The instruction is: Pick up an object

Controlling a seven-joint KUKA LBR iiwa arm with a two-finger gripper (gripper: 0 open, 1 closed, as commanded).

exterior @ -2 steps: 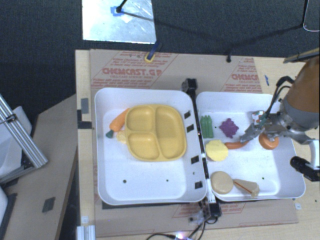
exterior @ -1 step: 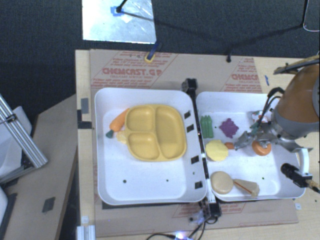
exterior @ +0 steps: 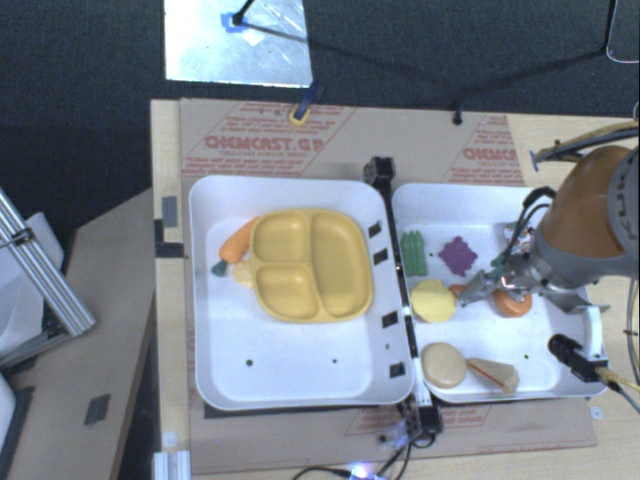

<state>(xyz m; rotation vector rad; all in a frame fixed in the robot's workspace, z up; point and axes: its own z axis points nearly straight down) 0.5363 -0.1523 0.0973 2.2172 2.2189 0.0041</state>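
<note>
Evidently the gripper point(exterior: 492, 286) sits low in the right bin point(exterior: 480, 200), between yellow round toy point(exterior: 433, 301) and orange toy point(exterior: 514, 305); finger opening: cannot tell. Orange toy looks light, rigid, smooth plastic, likely slippery; grip across its middle

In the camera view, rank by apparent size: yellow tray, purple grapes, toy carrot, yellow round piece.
1. Yellow tray, by far.
2. Toy carrot, yellow round piece and purple grapes look too alike to rank.
</note>
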